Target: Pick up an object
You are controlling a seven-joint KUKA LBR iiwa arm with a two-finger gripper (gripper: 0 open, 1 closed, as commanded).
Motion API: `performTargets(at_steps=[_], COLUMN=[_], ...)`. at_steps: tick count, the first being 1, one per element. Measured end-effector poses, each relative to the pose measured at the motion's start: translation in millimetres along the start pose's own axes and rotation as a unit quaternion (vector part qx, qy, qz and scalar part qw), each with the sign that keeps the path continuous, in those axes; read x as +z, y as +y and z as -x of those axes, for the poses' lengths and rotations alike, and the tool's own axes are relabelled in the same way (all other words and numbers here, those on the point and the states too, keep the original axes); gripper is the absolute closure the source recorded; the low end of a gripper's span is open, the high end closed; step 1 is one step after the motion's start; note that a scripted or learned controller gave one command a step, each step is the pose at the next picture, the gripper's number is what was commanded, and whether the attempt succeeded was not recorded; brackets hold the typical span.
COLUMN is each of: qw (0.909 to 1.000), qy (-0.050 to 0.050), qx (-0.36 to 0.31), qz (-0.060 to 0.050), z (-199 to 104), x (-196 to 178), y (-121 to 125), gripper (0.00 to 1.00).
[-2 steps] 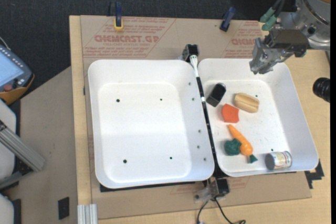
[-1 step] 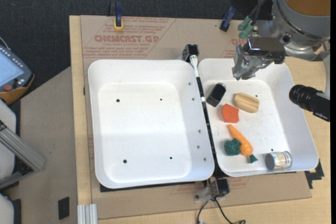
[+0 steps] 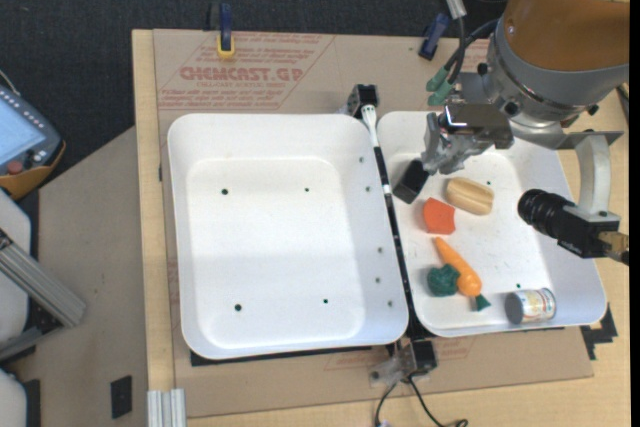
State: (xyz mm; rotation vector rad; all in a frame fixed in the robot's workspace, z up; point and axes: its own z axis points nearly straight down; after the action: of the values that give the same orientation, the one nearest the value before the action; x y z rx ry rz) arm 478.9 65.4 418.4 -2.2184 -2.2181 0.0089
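Cardboard [image 3: 250, 65] underlies two white bins [image 3: 270, 235], where the arm's gripper [image 3: 440, 158], finger state unclear, hangs over the right bin's [image 3: 570, 265] bread roll [image 3: 469, 196], red block [image 3: 439, 216], toy carrot [image 3: 455, 265] and can [image 3: 530, 304].

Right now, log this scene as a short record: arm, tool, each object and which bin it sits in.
arm: grey with orange band, reaching in over the right bin
tool: low over the right bin's far-left part
black block: right bin, just below the tool
tan roll: right bin, centre
red piece: right bin, beside the roll
carrot: right bin, near side
small can: right bin, near-right corner
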Motion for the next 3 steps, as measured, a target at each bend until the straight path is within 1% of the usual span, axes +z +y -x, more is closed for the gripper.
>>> performTargets(at_steps=[1,2,3], qw=[0.9999,1.0,1.0], qy=[0.001,0.001,0.001], qx=[-0.001,-0.003,-0.003], qz=[0.012,0.005,0.005], z=[2.6,-39.6,-81.8], x=[-118.0,-117.1,-116.7], y=[27.4,22.6,16.1], gripper=[1.0,1.0,1.0])
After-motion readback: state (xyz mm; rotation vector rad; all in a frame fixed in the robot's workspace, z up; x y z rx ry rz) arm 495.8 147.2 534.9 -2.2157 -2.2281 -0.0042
